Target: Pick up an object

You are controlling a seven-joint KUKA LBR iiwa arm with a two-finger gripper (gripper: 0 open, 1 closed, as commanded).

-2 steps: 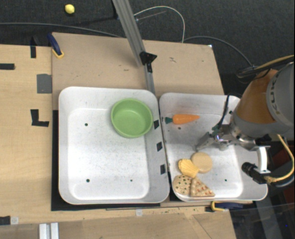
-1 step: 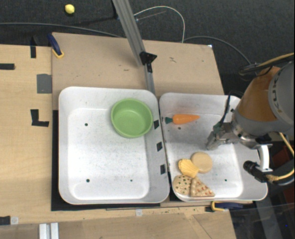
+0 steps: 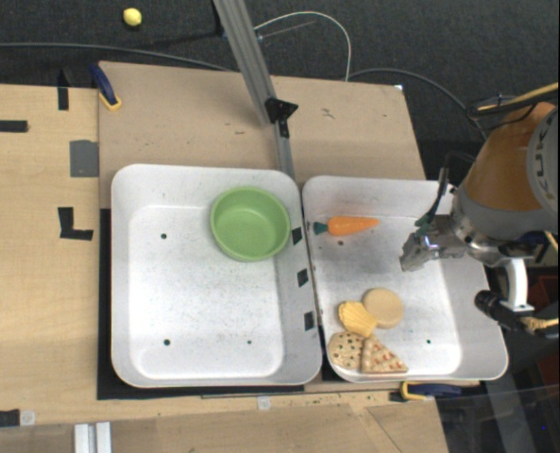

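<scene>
An orange toy carrot (image 3: pixel 351 225) lies near the top left of the right bin (image 3: pixel 468 347). Near that bin's front sit a tan round biscuit (image 3: pixel 382 306), a yellow ridged piece (image 3: pixel 357 320), a round cracker (image 3: pixel 347 351) and a pizza-like wedge (image 3: pixel 381 358). A green bowl (image 3: pixel 249 223) stands upright in the left bin (image 3: pixel 147 281), at its top right. My gripper (image 3: pixel 417 252) hangs over the right half of the right bin, right of the carrot and above the biscuit, with nothing seen in it.
A grey metal pole (image 3: pixel 248 55) slants down from the top to the gap between the bins. A yellow ball (image 3: pixel 132 16) lies on the dark floor at the top left. Thin cables (image 3: pixel 346 41) loop over the back of the bench.
</scene>
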